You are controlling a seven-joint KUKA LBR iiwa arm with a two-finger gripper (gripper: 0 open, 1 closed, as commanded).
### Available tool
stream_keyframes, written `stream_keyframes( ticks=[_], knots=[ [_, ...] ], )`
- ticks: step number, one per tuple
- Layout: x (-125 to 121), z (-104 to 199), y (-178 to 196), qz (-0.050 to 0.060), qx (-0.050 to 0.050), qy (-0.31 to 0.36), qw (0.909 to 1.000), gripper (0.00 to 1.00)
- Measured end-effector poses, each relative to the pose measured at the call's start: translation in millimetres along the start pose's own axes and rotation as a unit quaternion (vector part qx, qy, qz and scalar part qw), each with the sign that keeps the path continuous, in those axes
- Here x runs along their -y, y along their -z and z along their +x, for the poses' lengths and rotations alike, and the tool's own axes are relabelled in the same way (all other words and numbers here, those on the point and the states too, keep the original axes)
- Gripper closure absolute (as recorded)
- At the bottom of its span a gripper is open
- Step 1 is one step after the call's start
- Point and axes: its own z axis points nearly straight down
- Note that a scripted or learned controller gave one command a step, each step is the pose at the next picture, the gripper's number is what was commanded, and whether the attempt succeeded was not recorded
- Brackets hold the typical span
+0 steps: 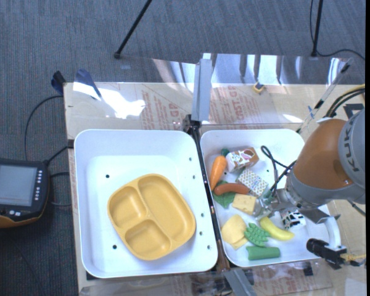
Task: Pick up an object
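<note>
Overhead, a gripper (pixel 266 207) is seen low in the right bin (pixel 296 139) among toy food, beside a cheese wedge (pixel 245 203); its grip state can't be told. One toy should be approached straight, w/o nudging neighbours.

Glossy yellow plastic tray (pixel 151 224)

Grey carpet floor (pixel 61 29); tripod legs (pixel 137 18); handheld control pendant (pixel 15 190) left.
</note>
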Motion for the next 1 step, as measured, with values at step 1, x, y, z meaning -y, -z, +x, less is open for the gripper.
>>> stream_keyframes(
  ticks=[1],
  knots=[
    [-21.6,33.7,267.2,-0.008,0.004,-0.055,0.9985,1.00]
  ],
)
